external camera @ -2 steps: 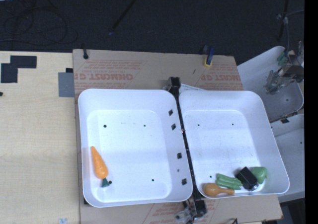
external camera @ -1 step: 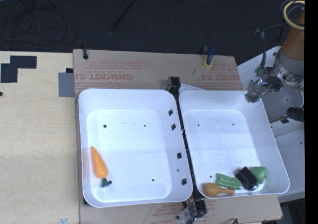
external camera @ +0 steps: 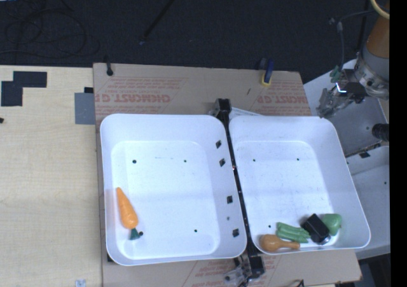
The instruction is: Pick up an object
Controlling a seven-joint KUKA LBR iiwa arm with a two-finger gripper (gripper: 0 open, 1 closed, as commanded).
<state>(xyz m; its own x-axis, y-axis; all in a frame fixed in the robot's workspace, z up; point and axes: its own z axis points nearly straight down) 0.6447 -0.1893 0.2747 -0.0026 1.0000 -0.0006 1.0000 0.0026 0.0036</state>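
The desk (external camera: 44, 171) carries two white bins. The left bin (external camera: 165, 133) holds an orange carrot (external camera: 126, 208) at its 8 o'clock corner. The right bin (external camera: 286, 133) holds a green pod (external camera: 292, 232), a black block (external camera: 316, 228), a green piece (external camera: 332, 221) and a tan pear-shaped toy (external camera: 278, 243), clustered at 5 o'clock. The claw (external camera: 334, 96) hangs outside that bin at 1 o'clock, well apart from them; I cannot tell its state.

Red printed lettering is seen upside down on the cardboard sheet (external camera: 191, 91) under the two bins; it appears to read "CHEMCAST GP" at the left, and a partial repeat is seen at the right, too cut off to be read
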